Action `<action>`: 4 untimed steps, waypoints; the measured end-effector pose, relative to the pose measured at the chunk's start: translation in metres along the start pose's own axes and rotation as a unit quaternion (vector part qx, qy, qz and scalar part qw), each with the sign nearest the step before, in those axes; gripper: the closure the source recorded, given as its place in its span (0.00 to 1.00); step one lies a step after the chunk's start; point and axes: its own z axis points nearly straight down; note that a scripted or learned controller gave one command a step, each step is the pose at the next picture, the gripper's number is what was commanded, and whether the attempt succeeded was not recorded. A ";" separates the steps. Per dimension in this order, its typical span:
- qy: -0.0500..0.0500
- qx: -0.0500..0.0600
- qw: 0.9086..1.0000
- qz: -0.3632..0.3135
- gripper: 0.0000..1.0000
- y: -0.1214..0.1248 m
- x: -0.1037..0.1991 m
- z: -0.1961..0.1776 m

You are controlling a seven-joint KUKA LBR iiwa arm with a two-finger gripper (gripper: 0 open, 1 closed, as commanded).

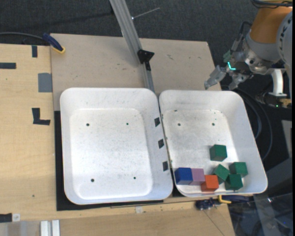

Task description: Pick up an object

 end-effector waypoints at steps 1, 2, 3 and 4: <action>-0.001 -0.002 1.000 -0.001 0.00 0.001 0.000 -0.003; -0.001 0.001 1.000 0.000 0.00 0.002 -0.002 0.061; 0.000 0.001 1.000 0.000 0.00 0.000 0.008 0.120; -0.001 0.000 1.000 -0.001 0.00 -0.001 0.009 0.150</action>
